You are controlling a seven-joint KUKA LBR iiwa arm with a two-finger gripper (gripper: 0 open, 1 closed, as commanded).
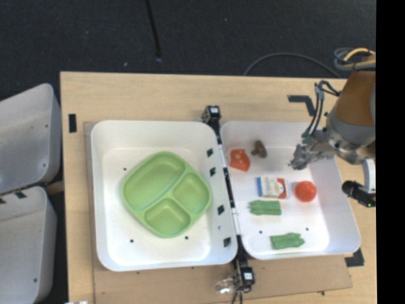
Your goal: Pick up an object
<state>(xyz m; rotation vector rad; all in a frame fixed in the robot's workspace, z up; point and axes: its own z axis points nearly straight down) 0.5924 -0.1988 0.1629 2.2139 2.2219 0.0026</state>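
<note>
Poised above the right bin (342,236): gripper (299,162), grasp state impossible to tell, nothing visibly held. Nearest target, at five o'clock, a red ball (305,191) beside a small white carton (271,187). Best centred squarely over the ball, clear of the carton, before closing.

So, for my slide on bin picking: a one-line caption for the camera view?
Gripper over the right bin of small items; green tray in the left bin.
</note>
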